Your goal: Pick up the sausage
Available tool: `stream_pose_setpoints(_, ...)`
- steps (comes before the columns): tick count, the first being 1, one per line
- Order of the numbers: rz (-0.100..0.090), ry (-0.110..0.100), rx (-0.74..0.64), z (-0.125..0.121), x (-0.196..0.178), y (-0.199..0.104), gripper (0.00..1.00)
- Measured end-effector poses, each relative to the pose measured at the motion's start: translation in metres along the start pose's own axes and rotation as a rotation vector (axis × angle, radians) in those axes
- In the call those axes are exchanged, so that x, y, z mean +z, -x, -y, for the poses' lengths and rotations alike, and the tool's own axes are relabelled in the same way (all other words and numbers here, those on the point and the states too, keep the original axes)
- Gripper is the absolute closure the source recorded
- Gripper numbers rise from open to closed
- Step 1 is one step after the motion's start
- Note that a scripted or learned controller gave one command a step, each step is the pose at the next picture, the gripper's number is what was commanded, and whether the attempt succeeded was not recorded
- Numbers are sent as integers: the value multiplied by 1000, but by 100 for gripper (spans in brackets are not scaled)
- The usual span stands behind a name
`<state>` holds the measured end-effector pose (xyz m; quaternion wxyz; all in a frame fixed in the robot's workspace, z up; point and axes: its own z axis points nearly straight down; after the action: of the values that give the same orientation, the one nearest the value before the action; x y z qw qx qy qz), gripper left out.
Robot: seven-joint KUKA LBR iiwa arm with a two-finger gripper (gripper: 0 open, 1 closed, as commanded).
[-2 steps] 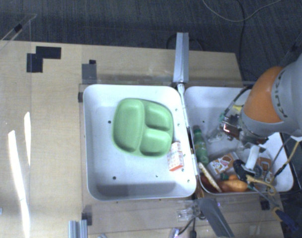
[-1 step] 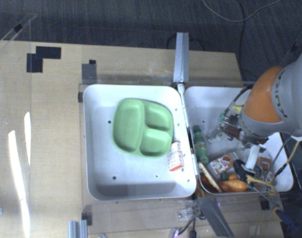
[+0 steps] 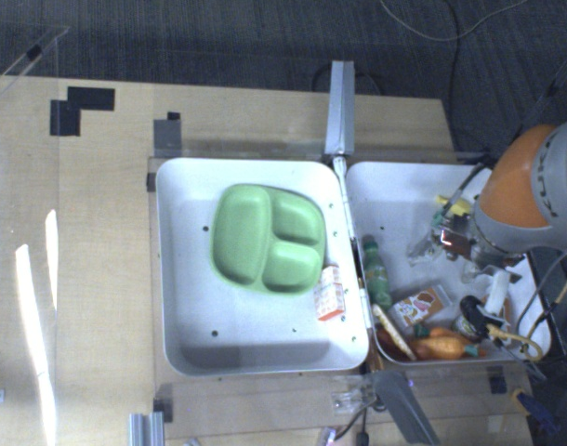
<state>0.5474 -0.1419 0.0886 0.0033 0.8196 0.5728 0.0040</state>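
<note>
wood bench (image 3: 98, 277) carries 2 white bins side by side: left bin (image 3: 186, 342), right bin (image 3: 395, 184), metal divider bar (image 3: 340, 110) between them.

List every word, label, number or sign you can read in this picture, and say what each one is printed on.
None can be read.
Small red and white carton in the left bin: has print, too blurred to read.
Brown packet in the right bin: has a printed face, too small to read.
Green bottle by the divider: no label text can be made out.
</note>
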Motion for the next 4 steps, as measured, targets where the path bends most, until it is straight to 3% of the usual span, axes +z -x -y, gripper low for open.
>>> stream_pose_setpoints(1,0,-1,-75,-52,1,36,0)
stream_pose_setpoints(2,2,-5,27,-26,-43,49,0)
stream_pose_setpoints(3,3,-9,312,-13,-8,-22,0)
stream_pose_setpoints(4,1,-3,299,-59,2,32,0)
